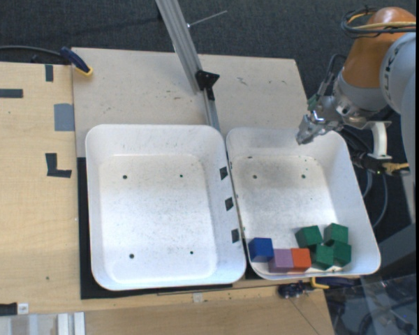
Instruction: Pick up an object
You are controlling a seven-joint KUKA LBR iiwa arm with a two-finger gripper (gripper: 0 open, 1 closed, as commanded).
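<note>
Overall, no legible writing anywhere. The left shallow white plastic bin (105, 187) adjoins the right white bin (349, 187), whose near corner holds green (327, 244), blue (261, 248), purple (283, 259) and orange (301, 258) blocks. The grey metal gripper (306, 135) hangs over the far rim; grip state cannot be told.

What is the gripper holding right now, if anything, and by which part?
Nothing is seen held. The gripper sits at the far rim of the right bin, well away from the blocks clustered in that bin's near corner.
</note>
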